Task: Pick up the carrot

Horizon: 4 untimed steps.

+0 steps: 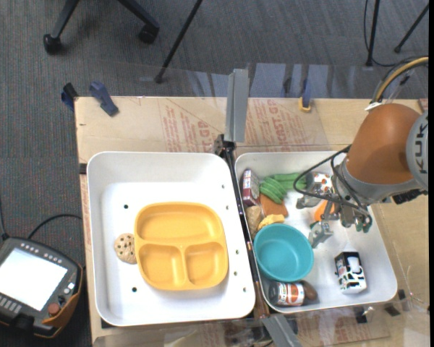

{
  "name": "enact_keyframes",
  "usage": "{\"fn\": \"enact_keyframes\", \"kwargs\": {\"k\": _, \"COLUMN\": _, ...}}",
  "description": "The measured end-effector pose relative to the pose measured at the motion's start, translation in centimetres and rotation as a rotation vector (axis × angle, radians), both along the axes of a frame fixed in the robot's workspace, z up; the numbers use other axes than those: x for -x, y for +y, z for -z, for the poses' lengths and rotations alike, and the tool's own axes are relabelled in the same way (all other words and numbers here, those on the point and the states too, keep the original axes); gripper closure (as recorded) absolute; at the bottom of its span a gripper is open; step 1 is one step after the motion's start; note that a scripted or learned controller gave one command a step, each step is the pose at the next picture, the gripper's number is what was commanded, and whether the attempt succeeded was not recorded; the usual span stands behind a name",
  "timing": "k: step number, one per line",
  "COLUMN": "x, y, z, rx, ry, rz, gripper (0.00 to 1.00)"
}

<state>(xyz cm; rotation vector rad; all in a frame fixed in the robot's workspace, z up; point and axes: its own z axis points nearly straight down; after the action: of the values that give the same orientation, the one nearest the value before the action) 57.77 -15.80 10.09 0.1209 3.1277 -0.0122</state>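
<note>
Arm is hovering its claw, open or closed I cannot tell. Carrot is lying near the claw, probably light, stiff and smooth; mid-body looks the best place to pinch it.

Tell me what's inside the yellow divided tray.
The yellow divided tray in the left bin shows three bare compartments. A cookie lies outside against its left edge. Whatever is beneath is hidden.

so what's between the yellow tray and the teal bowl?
In the camera view, bare white floor of the left bin, then the two bins' adjoining rims, lie between the yellow tray and the teal bowl. No object sits there.
</note>
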Motion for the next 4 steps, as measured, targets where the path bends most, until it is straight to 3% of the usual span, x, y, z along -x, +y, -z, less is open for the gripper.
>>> {"fn": "enact_keyframes", "kwargs": {"k": 1, "x": -0.1, "y": 0.2, "z": -1.0, "rx": -0.002, "ry": -0.002, "rz": -0.005, "gripper": 1.00}}
{"fn": "enact_keyframes", "kwargs": {"k": 2, "x": -0.3, "y": -3.8, "z": -3.2, "rx": -0.007, "ry": 0.008, "rz": -0.168, "gripper": 1.00}}
{"fn": "enact_keyframes", "kwargs": {"k": 3, "x": 7.7, "y": 0.7, "z": 1.5, "rx": -0.006, "ry": 0.016, "rz": -0.386, "gripper": 1.00}}
{"fn": "enact_keyframes", "kwargs": {"k": 4, "x": 7.6, "y": 0.3, "z": 1.3, "rx": 0.001, "ry": 0.011, "rz": -0.382, "gripper": 0.00}}
